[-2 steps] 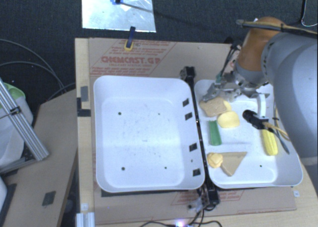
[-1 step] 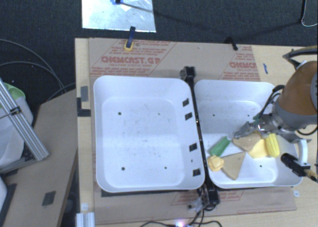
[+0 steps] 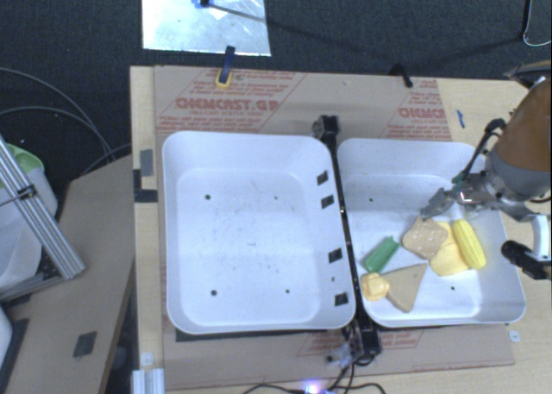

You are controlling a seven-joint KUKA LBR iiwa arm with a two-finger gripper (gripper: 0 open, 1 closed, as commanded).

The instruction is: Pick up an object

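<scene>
The right bin (image 3: pixel 379 168) holds several toy foods near its front right. A tan square cracker (image 3: pixel 425 238) lies beside a yellow corn cob (image 3: pixel 469 242) and a pale yellow block (image 3: pixel 448 260). A green cylinder (image 3: pixel 379 254), a tan wedge (image 3: pixel 407 284) and a small yellow piece (image 3: pixel 374 286) lie closer to the divider. My gripper (image 3: pixel 437 203) reaches in from the right and hangs just behind the cracker. It is open, with nothing between its fingers.
The left bin (image 3: pixel 177 211) stands beside the right one, with a black divider (image 3: pixel 338 211) between them. Both rest on a cardboard sheet (image 3: pixel 259 95). A metal frame (image 3: pixel 34 211) stands at the far left, off the bench.
</scene>
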